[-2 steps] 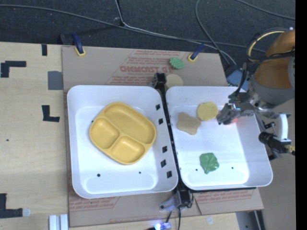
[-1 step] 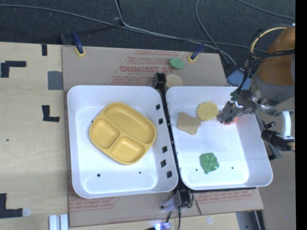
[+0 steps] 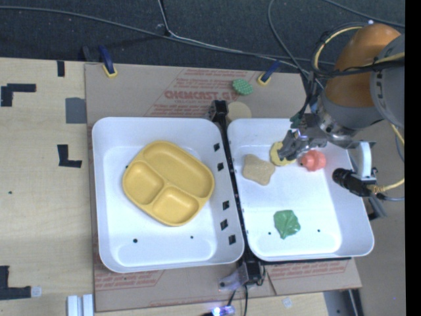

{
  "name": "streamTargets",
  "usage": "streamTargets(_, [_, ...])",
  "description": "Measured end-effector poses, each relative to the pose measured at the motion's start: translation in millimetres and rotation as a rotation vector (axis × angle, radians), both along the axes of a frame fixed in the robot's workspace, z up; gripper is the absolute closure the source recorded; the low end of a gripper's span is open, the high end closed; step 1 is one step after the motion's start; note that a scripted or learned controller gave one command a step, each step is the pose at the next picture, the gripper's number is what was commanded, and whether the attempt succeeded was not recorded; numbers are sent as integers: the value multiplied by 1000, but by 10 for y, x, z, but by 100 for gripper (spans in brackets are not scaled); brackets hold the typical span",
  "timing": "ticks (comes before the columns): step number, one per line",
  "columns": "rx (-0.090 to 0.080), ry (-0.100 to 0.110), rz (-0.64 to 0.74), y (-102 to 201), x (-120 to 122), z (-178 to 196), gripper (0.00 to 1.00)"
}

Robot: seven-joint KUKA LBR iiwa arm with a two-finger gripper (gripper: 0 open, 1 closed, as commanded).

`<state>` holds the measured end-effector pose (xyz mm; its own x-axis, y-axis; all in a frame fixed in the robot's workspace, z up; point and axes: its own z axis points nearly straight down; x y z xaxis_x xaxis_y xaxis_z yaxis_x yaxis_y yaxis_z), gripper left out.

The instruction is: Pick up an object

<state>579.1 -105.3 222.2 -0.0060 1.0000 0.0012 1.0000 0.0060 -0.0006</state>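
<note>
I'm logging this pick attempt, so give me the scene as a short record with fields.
left bin: shallow white bin holding a yellow three-compartment plastic plate
right bin: shallow white bin holding a beige lumpy item, a green leafy item, a red rounded item, a yellow item
end effector: low over the yellow item
outside bins: small green item on the cardboard

The arm (image 3: 368, 64) is cut off by the right edge. The gripper (image 3: 289, 149) covers part of a yellow thing (image 3: 275, 156), so its shape is not clear. The red thing (image 3: 314, 160) is blurred.
</note>
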Motion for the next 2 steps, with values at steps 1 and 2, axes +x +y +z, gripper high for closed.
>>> streamTargets(1, [-1,2,-1,519,92,-109,100])
streamTargets(2, [1,-1,1,1078,208,22,100])
